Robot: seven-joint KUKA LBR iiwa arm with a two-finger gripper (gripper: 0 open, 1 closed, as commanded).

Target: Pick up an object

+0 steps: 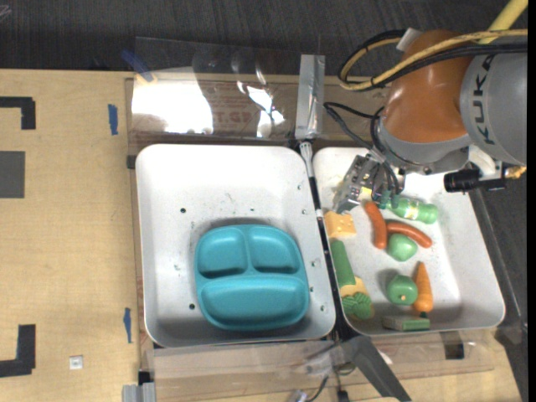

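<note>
The gripper (pixel 362 184) is seen lowered into the right bin (pixel 486 296) just above a yellow block (pixel 339 224), its grip, perhaps shut, too blurred to tell, while toy vegetables (pixel 402 245) are scattered beside it and a teal tray (pixel 249 276) is left in the left bin (pixel 159 224).

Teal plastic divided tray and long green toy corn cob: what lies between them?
In the camera view, only the two white bins' adjoining rims separate the teal plastic divided tray from the long green toy corn cob.
</note>
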